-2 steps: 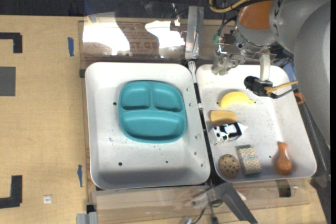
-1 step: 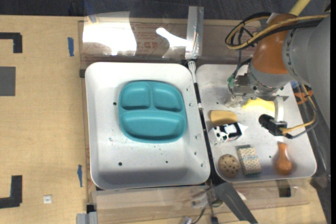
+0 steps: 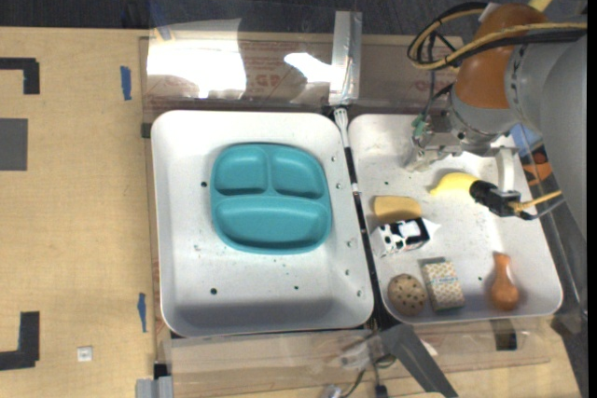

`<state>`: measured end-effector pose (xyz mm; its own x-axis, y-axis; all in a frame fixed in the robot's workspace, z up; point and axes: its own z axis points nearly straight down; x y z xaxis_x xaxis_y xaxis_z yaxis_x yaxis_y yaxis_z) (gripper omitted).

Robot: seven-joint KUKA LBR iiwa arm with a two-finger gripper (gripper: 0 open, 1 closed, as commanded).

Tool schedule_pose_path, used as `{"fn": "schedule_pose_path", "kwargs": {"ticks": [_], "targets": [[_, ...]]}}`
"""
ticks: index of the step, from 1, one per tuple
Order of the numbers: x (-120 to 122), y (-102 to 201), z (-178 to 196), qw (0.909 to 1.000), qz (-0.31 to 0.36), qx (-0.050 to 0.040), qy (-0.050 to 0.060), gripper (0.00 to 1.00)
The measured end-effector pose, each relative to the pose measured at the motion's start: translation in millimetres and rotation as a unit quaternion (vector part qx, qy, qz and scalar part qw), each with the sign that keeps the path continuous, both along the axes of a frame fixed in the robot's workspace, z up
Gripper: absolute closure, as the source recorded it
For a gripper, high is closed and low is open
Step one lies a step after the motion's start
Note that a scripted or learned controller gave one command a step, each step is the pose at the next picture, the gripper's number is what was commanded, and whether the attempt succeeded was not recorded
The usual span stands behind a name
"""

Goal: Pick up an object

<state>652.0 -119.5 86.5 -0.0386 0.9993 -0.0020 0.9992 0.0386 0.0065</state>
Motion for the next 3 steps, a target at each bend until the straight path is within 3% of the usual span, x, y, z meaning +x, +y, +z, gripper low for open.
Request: {"fn": "schedule_pose_path", "kwargs": {"ticks": [1,2,3], "targets": [[-1.1,1.1,-0.8,1.0000,0.000,0.0007,0.001,0.00],[17.7,36.5,104.3,0.9999,-0.010,0.0008,-0.002,0.00],[-31.2,-15.1,17.9,0.9997,-0.025,0.0007,0.007,0.00]]}}
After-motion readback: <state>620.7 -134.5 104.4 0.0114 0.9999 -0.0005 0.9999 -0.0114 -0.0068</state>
